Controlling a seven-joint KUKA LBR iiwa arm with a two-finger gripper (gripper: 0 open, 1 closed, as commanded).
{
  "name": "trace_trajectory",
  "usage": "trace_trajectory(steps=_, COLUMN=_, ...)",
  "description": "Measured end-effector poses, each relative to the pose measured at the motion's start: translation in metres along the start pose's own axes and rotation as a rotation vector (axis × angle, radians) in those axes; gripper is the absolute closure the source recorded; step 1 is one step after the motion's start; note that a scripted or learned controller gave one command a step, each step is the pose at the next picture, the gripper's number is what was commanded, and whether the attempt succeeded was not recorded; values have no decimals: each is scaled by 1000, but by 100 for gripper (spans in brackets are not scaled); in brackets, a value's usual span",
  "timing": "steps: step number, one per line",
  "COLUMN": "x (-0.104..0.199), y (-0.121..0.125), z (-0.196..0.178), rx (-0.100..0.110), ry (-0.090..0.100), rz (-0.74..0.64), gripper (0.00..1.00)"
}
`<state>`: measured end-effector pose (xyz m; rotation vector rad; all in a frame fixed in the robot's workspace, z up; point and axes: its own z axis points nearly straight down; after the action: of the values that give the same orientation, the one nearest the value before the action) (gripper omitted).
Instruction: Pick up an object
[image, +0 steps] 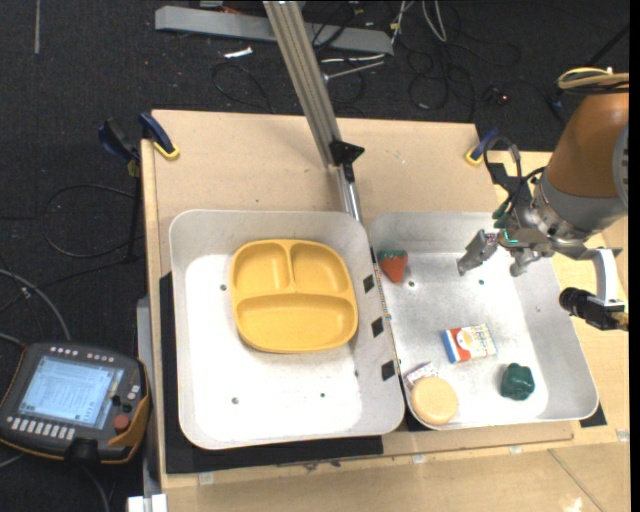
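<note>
The gripper (497, 253) hangs spread and empty over the right bin's (560, 300) far side. Below it lie a strawberry (394, 265), small carton (469, 343), green pepper (517, 381) and round cracker (435, 400).

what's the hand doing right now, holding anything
hand: open, holding nothing, above the right bin, apart from the strawberry and carton.

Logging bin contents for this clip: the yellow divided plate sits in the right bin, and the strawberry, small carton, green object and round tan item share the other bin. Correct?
Not quite. The camera view shows the yellow divided plate in the left bin, not the right. The strawberry, small carton, green object and round tan item do share the other bin, the right bin.
</note>
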<state>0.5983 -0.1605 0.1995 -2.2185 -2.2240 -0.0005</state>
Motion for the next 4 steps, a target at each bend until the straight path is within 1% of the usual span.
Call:
trace_trajectory(steps=1, x=0, y=0, z=0, rx=0, ry=0, rz=0, gripper=0)
trace_trajectory(steps=2, x=-1, y=-11, z=56, rx=6, ry=0, rz=3, gripper=0)
trace_trajectory(steps=3, x=-1, y=-11, z=106, rx=1, ry=-1, rz=2, gripper=0)
trace_trajectory(steps=4, x=-1, y=-10, z=94, rx=-2, ry=-1, rz=2, gripper=100)
